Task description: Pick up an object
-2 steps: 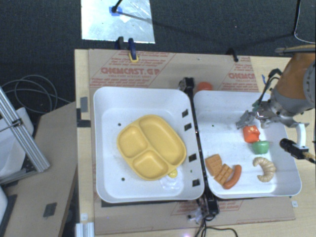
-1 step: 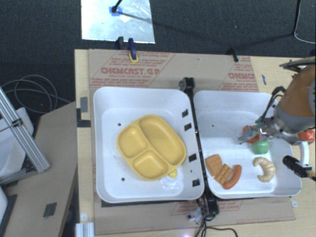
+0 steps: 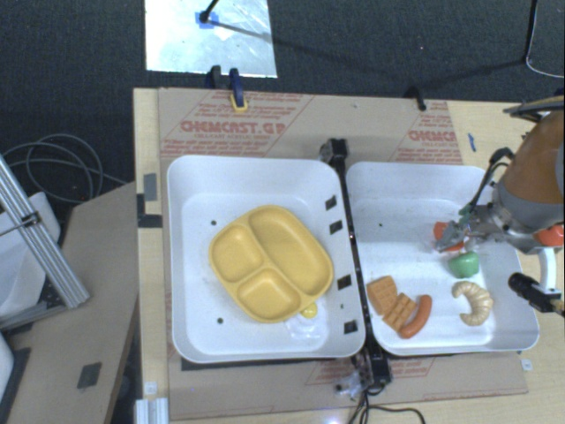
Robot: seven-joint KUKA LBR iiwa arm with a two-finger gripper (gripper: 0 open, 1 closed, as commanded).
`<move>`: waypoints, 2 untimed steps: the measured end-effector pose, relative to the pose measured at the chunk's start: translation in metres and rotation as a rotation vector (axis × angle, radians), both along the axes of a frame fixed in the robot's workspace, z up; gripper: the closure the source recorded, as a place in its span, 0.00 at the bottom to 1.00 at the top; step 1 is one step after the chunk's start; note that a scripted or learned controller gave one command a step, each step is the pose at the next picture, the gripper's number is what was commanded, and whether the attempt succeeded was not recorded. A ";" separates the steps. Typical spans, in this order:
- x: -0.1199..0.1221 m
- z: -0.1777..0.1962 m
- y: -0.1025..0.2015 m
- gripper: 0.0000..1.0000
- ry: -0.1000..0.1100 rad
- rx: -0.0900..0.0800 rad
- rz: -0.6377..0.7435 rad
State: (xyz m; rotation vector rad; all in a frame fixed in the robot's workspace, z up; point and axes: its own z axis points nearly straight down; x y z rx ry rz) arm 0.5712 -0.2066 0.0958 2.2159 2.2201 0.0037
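While the arm [image 3: 530, 179] reaches in from the right of the camera view, I take the yellow divided plate [image 3: 270, 261] as my landmark; it lies in the left bin [image 3: 190, 237] on the desk [image 3: 146, 126]. Well to the right of the plate, past the seam between the bins, the claw [image 3: 457, 237] sits low over the right bin [image 3: 397, 193]. I cannot tell from here whether it is clenched or released, since its tip blurs into the things under it. A small red-orange piece [image 3: 440, 230] shows right at the claw's tip, and a green round item [image 3: 465, 264] lies touching or just below it; whether either is gripped I cannot make out. Further right of the plate than those, a pale croissant [image 3: 476, 301] rests near the bin's lower right part. Nearer the plate, just across the seam, a ridged orange cracker-like piece [image 3: 389, 299] lies beside a red-orange sausage [image 3: 417, 316], the two touching or nearly so. Above the plate, beyond the bins, a shiny foil sheet [image 3: 210, 26] lies on the dark floor.
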 end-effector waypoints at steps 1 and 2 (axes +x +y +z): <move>0.025 -0.012 0.070 1.00 0.002 0.004 0.009; 0.021 0.095 0.141 1.00 -0.003 0.003 0.009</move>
